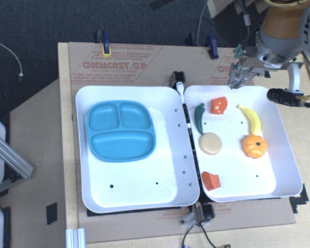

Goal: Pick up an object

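Fingers [239,80]: state cannot be told; they hang at the far rim of the right bin, nothing visible between them.
Arm [284,19]: grey with an orange band, entering above the right bin's far right corner.
Right bin [279,182]: the landmark for all entries below; white, shallow, touching the left bin along its left wall.
Red piece [219,105]: in the bin's far part, nearest the fingers, apart from them.
Green pepper [199,118]: just left of the red piece, along the bin's left wall.
Banana [251,120]: right of the red piece, lying lengthwise toward the near side.
Orange fruit [254,146]: at the banana's near end, touching or almost touching it.
Beige disc [211,143]: mid-bin, left of the orange fruit, just below the pepper's tip.
Red block [211,180]: near left corner of the bin.
Left bin [165,190]: beside the right bin.
Blue plate [121,130]: three-compartment, in the left bin's far left part.
Table [72,138]: cardboard-covered, under both bins.
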